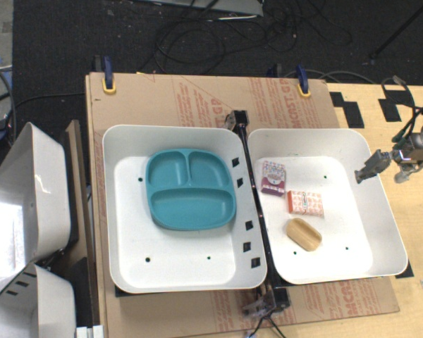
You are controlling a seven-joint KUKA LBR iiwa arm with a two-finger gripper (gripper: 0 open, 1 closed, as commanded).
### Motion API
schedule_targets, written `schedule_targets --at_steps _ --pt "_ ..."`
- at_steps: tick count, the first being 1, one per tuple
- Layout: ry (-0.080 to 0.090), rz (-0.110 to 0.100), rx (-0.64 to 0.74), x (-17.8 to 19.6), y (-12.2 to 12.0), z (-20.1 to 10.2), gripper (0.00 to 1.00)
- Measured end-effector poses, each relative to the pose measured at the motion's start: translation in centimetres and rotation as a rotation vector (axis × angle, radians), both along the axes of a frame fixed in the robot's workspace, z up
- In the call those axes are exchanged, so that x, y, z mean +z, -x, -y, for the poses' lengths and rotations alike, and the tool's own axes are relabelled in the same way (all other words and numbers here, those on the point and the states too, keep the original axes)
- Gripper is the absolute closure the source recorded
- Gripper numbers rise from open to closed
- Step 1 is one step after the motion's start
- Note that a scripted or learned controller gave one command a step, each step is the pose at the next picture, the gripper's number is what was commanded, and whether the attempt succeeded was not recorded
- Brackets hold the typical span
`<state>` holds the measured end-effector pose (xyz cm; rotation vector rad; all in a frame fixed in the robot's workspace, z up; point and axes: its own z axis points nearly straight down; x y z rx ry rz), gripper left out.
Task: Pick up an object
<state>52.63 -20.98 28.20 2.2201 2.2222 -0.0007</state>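
The right bin (352, 259) holds three small things. A purple and white packet (273, 177) lies near its left wall, with a red and white packet (305, 202) just right of and below it. A tan oval piece like a bread roll (304, 234) sits nearer the front. My gripper (385, 172) hangs over the right rim of this bin, well to the right of all three. Its fingers are spread open and nothing is between them.
The left bin (127, 259) carries a teal divided plate (191, 189). A black divider strip (250, 189) runs between the two bins. Both bins rest on a cardboard sheet (197, 97) held by clamps. White tubs (25, 203) stand at the far left.
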Motion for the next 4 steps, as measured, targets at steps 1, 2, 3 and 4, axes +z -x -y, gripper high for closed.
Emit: schedule_targets --at_steps 1,2,3,4 --pt "-0.002 -0.005 -0.002 -5.4 0.9 -0.6 0.0" --pt "-0.002 -0.005 -0.003 -10.3 1.9 -0.7 0.0" --pt "-0.003 -0.006 -0.003 -16.7 2.3 -0.8 0.0" --pt "0.0 0.001 -0.003 -15.3 2.1 -0.8 1.0"
